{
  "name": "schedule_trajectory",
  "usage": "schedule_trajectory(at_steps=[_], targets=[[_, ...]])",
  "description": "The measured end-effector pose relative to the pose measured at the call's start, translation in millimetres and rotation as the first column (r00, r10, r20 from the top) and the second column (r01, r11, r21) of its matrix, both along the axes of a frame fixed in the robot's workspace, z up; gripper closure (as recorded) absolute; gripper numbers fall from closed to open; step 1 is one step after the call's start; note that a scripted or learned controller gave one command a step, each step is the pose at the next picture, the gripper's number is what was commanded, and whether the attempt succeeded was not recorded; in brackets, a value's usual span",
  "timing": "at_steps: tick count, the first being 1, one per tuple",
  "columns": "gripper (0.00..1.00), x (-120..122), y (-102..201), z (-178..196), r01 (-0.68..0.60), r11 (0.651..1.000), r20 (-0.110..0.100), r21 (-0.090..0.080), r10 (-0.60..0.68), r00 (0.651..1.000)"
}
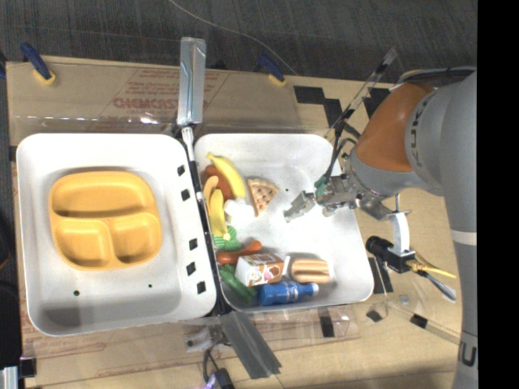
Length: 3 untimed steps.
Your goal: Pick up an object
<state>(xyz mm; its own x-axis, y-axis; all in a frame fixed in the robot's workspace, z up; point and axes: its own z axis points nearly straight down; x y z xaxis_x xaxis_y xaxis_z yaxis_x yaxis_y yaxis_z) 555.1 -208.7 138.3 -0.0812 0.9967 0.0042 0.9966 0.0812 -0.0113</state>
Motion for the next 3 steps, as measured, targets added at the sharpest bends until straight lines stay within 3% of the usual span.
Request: schedule_trajectory(at_steps=[1,2,3], targets=[[0.00,56,58,-3,-0.013,1.000,0.010,-0.001,0.013,1.000],[0.00,102,103,-12,-0.179,0.984,0.013,-0.003,0.179,0.984],[0.00,102,101,-46,-0.574,0.819,0.010,-0.002,0.574,0.819]])
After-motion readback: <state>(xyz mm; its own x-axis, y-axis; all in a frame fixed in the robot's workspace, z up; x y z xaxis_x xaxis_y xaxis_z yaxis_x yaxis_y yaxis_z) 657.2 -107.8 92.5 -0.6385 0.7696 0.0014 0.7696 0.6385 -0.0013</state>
